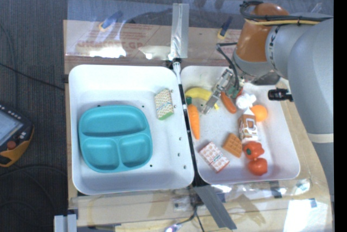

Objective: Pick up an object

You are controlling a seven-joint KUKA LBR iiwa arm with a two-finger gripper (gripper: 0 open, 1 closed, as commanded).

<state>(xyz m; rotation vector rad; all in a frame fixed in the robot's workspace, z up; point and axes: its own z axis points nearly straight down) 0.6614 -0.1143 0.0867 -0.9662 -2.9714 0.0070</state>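
Yellow banana [198,94] beside gripper [212,101]

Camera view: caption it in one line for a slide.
KUKA arm's gripper reaches into the right bin above a banana and carrot; a teal divided tray sits in the left bin.

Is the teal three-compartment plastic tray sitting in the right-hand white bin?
No, the teal three-compartment plastic tray lies in the left white bin, while the right white bin holds the toy food.
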